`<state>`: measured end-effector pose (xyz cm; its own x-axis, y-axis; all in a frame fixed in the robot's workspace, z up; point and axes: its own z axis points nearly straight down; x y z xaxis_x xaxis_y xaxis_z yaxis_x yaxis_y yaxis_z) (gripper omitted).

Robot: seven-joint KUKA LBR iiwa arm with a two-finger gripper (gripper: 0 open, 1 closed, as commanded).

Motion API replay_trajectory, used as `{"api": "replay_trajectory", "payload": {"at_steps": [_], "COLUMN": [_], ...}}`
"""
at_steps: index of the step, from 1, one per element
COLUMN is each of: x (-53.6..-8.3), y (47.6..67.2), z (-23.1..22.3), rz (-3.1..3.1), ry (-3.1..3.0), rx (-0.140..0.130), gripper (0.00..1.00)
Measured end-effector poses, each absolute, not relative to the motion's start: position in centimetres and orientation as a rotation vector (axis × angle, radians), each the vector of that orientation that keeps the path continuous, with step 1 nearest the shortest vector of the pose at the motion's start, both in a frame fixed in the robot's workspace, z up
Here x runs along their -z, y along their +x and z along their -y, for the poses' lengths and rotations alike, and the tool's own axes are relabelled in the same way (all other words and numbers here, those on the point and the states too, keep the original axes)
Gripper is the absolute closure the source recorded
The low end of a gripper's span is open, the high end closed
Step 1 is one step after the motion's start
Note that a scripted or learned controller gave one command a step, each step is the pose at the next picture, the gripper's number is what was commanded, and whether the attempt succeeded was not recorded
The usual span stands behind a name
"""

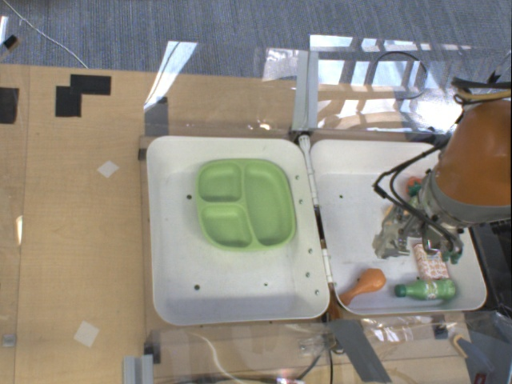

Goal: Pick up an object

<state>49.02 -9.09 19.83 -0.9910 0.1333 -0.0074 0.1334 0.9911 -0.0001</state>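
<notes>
In the right bin (352, 214) lie the things I could pick, and I count three that I can make out: one orange drumstick-shaped toy (362, 285) near the front edge, one green bottle (426, 291) lying on its side just to the right of it, and one small white packet with red print (430, 263) just above the bottle, seemingly touching it. A small reddish and teal scrap (414, 188) peeks out by my wrist, too covered to name.

My gripper (392, 241) hangs low over the middle of this bin, above and between the drumstick and the packet, with black cables looping beside it. I cannot tell how it stands, nor whether anything is in it.

My arm (478, 166) reaches in from the right, its orange band covering the bin's far right part.

The left bin (168, 294) holds one light green plate (245, 204) with three compartments, lying flat near its middle. The two bins sit side by side, touching, on a tan bench (72, 254).
</notes>
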Motion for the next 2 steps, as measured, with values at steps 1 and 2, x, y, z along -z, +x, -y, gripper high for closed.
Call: {"api": "replay_trajectory", "payload": {"at_steps": [1, 2], "x": [-23.4, -14.9], "y": [48.9, 48.8], "z": [14.7, 18.4], "rz": [-3.103, -3.138], "ry": [0.421, 0.002], "rx": [0.003, 0.001], "gripper": [1.0, 1.0]}}
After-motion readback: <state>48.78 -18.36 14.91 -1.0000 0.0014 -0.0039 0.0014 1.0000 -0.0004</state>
